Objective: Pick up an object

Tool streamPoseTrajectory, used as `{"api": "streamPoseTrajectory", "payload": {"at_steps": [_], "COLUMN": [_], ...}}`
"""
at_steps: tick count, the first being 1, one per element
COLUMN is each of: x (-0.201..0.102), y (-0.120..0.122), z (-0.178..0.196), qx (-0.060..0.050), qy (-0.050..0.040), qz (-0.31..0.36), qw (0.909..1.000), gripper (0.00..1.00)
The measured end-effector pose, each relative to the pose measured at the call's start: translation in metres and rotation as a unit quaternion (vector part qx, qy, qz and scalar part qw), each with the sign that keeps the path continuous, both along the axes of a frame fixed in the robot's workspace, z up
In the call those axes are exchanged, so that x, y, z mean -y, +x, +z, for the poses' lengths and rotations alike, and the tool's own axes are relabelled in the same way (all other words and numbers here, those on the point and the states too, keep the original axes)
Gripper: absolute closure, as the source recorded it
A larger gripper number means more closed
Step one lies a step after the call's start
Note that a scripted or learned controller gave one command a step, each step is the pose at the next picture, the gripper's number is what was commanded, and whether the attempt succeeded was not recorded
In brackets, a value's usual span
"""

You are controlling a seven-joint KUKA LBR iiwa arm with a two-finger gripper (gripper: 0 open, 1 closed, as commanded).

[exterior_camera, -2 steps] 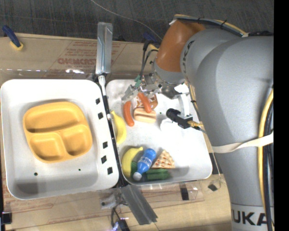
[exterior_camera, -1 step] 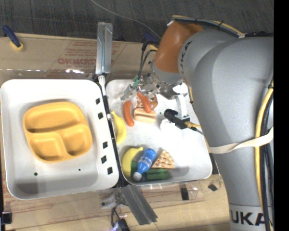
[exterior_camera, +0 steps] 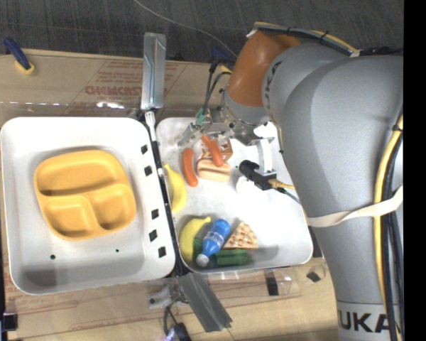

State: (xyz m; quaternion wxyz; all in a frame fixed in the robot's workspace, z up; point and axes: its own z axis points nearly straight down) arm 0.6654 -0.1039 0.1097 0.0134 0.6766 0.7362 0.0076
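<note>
Hotdog beside pincer; grey arm hides bin corner.

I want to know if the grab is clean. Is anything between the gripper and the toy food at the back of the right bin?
Nothing visible stands between them. The gripper is right over the hot dog on its bun, with the loose sausage just left of it. The banana and blue bottle lie apart, nearer the front wall.

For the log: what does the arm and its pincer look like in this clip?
A bulky grey arm with an orange band above the wrist, white letters near its base, and thin dark cables along the top. The pincer is a small metallic assembly with wires running to it.
</note>
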Motion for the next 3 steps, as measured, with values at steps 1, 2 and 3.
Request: {"api": "streamPoseTrajectory", "payload": {"at_steps": [1, 2, 3], "x": [-0.002, -0.003, -0.029], "y": [0.001, 0.001, -0.006], "z": [0.001, 0.001, 0.088], "qx": [0.001, 0.003, -0.01], "qy": [0.0001, 0.0017, 0.0044], "qz": [-0.021, -0.049, -0.051], "qw": [0.9998, 0.9988, 0.9986], "gripper": [0.0, 0.0, 0.0]}}
